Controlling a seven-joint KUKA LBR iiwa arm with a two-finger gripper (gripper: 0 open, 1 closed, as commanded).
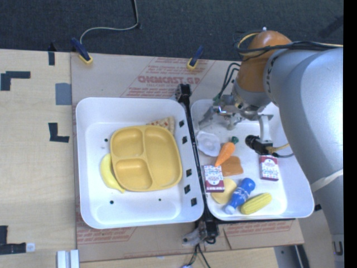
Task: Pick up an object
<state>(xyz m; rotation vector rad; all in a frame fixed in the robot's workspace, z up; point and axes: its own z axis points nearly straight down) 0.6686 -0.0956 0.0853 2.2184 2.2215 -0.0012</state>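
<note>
Gripper [223, 111] hung low just above the clear cup [209, 143], likely lining up a pick; can't tell its opening.

2 white bins [92, 166] are seen on brown cardboard [117, 80] printed with red lettering. A yellow divided tray [146, 157] and a yellow banana [107, 175] are shown in the left bin. In the right bin, an orange carrot [225, 152], a yellow corn cob [255, 203], a blue bottle with a white cap [239, 194] and 2 red-and-white cartons [213, 178] are shown. The arm [307, 94] is coloured grey, with an orange band [257, 60]. Blue-and-yellow clamps [81, 50] are seen at the cardboard's edge.
</note>
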